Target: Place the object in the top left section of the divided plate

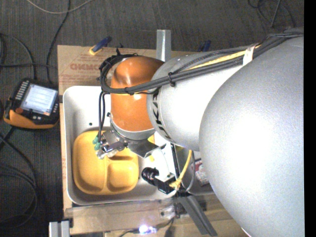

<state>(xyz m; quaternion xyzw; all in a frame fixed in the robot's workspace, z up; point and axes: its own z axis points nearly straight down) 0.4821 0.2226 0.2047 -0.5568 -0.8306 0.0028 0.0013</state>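
The yellow divided plate [101,169] lies in the near left corner of the left white bin [74,100]. The grey arm [222,117], with its orange band [131,95], reaches over the bin and covers the plate's far right part. The gripper [106,147] sits above the plate's far edge; the object cannot be made out.

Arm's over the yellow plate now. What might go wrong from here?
1. The arm hides the top of the yellow divided plate, so a drop into the top left section can't be checked from this view.
2. The gripper sits low over the plate and may nudge it in the white bin.
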